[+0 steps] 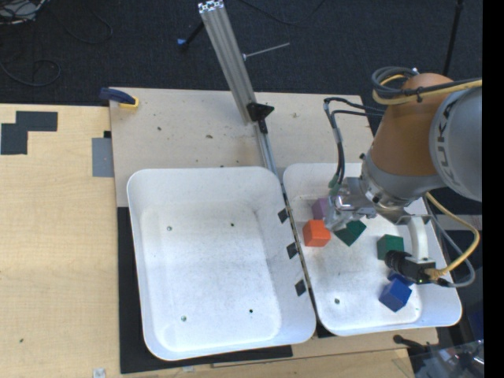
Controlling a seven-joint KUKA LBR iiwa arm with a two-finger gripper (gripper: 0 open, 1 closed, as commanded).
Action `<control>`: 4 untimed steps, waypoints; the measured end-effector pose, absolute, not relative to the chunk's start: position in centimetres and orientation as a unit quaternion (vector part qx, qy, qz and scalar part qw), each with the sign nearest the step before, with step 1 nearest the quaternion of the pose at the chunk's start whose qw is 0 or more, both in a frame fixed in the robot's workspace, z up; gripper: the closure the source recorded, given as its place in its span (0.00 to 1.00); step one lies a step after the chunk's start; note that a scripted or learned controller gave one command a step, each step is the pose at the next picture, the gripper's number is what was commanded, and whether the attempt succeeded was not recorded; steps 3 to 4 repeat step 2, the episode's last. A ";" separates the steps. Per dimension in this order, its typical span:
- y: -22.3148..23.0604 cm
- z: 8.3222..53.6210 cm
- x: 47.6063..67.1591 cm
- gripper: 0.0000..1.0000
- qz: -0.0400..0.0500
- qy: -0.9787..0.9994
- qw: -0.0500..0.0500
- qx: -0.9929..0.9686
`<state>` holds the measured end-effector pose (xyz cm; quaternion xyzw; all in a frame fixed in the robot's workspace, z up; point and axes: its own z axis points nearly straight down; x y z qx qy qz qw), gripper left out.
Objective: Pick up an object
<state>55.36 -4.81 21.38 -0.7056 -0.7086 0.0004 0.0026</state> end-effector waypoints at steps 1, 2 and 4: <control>0.9 20.8 54.6 1.00 0.001 -0.709 0.003 -0.705; 5.2 21.5 53.3 1.00 0.001 -0.708 0.003 -0.706; 5.2 21.5 53.3 1.00 0.001 -0.708 0.003 -0.706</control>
